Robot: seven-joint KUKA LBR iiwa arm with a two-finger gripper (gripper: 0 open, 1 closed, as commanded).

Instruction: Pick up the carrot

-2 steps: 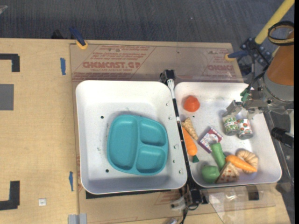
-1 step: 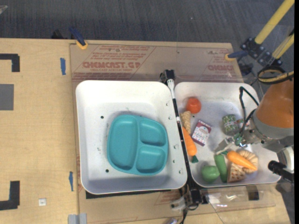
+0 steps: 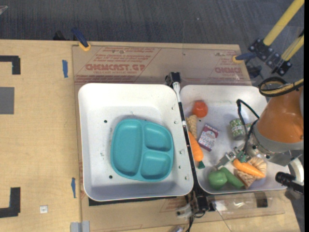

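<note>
Low in the right bin (image 3: 227,94), near its front edge, one carrot (image 3: 248,168) lies at the hand (image 3: 235,157), another carrot (image 3: 195,148) along the left wall. Whether the hand is apart or clamped I cannot tell; judging so, grasping is underway, and next comes a firm close and straight lift.

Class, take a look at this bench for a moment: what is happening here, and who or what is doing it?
A grey robot arm with an orange band reaches into the right-hand white bin, its gripper low among toy foods. An orange carrot lies just below it, on a tan waffle-like piece; a grip is not clear. Another long orange carrot lies by the bin's left wall. The left white bin holds a teal divided plate.
</note>
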